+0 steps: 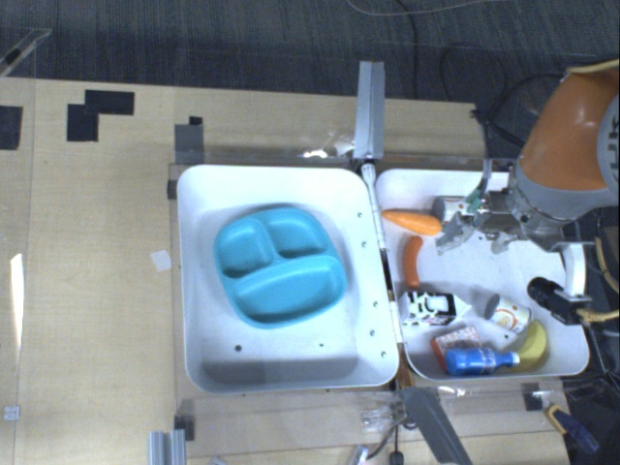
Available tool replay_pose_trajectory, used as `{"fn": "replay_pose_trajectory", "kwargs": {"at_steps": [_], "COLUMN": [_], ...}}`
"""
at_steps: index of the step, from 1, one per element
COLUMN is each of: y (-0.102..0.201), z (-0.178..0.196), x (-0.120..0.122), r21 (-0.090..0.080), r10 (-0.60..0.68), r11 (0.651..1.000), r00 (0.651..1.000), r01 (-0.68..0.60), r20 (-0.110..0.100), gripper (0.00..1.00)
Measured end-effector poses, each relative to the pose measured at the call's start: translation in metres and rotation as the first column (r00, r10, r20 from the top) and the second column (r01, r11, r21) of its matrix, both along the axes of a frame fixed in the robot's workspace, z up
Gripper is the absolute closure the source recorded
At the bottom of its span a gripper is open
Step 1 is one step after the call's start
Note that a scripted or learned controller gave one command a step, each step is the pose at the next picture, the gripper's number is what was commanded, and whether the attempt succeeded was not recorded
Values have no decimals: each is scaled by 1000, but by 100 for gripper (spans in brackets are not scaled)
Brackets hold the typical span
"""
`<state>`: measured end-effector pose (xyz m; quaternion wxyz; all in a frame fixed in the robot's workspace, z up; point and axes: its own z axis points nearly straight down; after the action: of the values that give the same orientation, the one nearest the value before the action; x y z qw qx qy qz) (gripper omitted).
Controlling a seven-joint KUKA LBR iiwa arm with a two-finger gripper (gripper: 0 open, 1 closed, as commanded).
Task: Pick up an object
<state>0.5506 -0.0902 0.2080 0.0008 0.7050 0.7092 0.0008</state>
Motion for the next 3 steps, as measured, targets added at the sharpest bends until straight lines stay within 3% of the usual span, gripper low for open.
{"fn": "replay_pose_trajectory", "kwargs": {"at_steps": [1,2,3], "y": [-3,-51,-43], "z": [-119,-61,-116], "x": [67,55,118], "r21": [-2,-2,-7], "r10": [33,56,199], "r11": [999,998,980], "r00": [999,998,980], "r01": [-33,-56,-199], "r20": [10,5,13], "gripper": [0,0,0]}}
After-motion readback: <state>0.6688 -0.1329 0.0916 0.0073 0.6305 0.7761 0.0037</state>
